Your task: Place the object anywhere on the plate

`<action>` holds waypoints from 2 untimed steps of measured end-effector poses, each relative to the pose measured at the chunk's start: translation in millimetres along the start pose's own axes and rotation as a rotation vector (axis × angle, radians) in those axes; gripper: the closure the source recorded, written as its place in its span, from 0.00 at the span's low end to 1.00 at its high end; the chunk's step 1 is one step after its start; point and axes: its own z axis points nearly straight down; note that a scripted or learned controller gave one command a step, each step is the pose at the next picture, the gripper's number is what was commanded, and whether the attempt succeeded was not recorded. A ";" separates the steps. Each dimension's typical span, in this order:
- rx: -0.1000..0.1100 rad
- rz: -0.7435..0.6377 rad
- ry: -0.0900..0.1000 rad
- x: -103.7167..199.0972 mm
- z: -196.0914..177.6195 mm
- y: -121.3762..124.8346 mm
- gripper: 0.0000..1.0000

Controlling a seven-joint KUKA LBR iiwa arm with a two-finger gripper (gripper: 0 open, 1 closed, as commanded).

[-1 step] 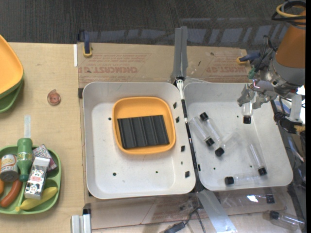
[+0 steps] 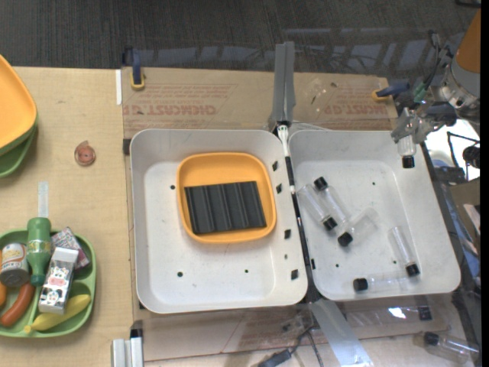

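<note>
An orange plate [image 2: 225, 164] lies in the left bin [image 2: 157, 235], and a dark grey ridged slab [image 2: 227, 207] rests flat on it. Several clear tubes with black caps lie scattered in the right bin [image 2: 374, 176]: one [image 2: 313, 196] near the divider, another [image 2: 339, 229] beside it, one [image 2: 402, 249] at the right, one [image 2: 376, 283] by the front wall. My gripper [image 2: 408, 145] hangs over the far right corner of the right bin, apart from all the tubes. A small black piece shows at its tip; I cannot make out what it is.
On the wooden bench to the left stand a green tray [image 2: 82, 306] of toy food, an orange dish [image 2: 17, 113] and a small pink disc [image 2: 85, 154]. Cardboard lies under and behind the bins. Cables and clamps crowd the right edge by the arm.
</note>
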 end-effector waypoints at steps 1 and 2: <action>0.001 0.288 0.000 -21.7 -39.6 10.2 1.00; 0.000 0.158 0.000 -15.6 -107.4 10.4 1.00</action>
